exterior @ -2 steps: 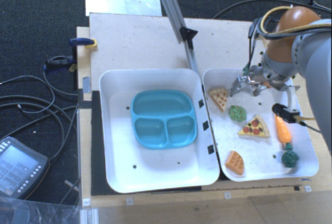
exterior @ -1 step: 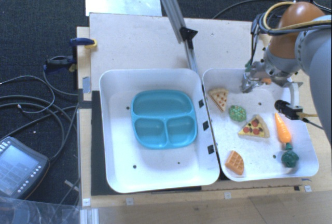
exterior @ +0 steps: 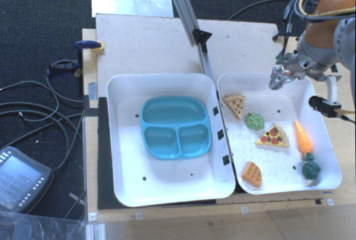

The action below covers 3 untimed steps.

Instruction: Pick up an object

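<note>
The right bin (exterior: 328,147) holds several toy foods: a waffle-like wedge (exterior: 235,105), a green round piece (exterior: 255,121), a pizza slice (exterior: 273,137), an orange carrot (exterior: 302,137), a dark green broccoli (exterior: 310,169) and an orange waffle piece (exterior: 251,174). My gripper (exterior: 277,80) hangs over the far edge of the right bin, above and behind the foods, touching none of them. Nothing shows between its fingertips.
The left bin (exterior: 125,178) holds a blue divided plate (exterior: 175,126). A slanted metal pole (exterior: 183,3) crosses the bench above the divider between the bins. Cables and a pendant (exterior: 22,178) lie on the floor at left.
</note>
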{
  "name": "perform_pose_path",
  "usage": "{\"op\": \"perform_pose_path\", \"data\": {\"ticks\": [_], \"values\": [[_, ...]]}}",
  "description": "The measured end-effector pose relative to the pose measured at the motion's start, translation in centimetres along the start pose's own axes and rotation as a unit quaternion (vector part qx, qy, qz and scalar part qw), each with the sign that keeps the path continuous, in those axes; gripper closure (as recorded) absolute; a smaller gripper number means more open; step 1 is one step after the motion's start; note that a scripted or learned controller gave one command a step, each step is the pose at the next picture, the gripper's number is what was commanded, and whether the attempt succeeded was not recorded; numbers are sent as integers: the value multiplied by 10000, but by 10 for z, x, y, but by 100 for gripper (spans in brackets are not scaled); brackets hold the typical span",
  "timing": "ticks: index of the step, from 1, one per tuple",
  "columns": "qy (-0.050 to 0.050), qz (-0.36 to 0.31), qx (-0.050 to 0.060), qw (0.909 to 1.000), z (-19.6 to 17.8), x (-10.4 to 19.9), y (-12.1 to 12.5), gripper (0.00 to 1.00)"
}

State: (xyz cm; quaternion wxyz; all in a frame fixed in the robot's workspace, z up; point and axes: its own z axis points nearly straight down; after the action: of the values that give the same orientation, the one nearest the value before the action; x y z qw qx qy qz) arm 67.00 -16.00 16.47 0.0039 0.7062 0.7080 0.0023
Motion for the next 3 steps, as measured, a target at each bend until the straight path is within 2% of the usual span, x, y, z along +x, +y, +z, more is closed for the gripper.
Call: {"op": "perform_pose_path", "data": {"ticks": [1, 2, 3], "values": [[-3, -10, -8, 10000, -65, -6, 4, 100], [5, -16, 24, 10000, -68, -5, 5, 100], [20, -45, 36, 10000, -63, 58, 8, 100]]}}
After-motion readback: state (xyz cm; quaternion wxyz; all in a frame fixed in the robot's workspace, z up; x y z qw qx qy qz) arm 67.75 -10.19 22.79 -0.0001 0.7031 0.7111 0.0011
